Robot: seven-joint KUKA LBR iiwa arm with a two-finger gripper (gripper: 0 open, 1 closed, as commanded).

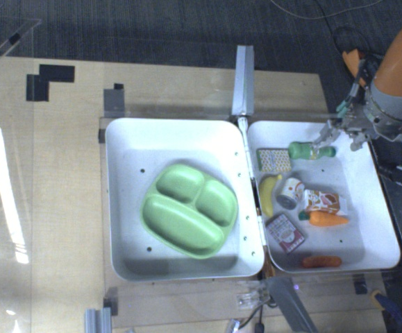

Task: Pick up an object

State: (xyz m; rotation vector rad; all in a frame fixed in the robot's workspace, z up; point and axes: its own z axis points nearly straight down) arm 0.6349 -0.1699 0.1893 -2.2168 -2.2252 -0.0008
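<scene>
Camera view, looking down at a slant: two white bins side by side on the wooden bench. Left bin (pixel 121 186) holds a green divided plate (pixel 189 209), lying flat, tilted diagonally. Right bin (pixel 378 207) carries the clutter: a green bottle (pixel 310 150) on its side near the far wall, a small patterned square card (pixel 274 160) just left of it, a banana (pixel 268 193) along the left wall, a small cup (pixel 290 192) beside the banana, a red-and-white carton (pixel 321 201), a carrot (pixel 328 220) touching the carton's near side, a dark patterned packet (pixel 285 232), and a red sausage-shaped piece (pixel 321 261) near the front wall. Arm enters from right, orange band visible. Gripper (pixel 330 134) sits low over the bottle's right end, at the far right corner. Jaw state: cannot tell; too small and blurred. Bottle rests on the bin floor.
</scene>
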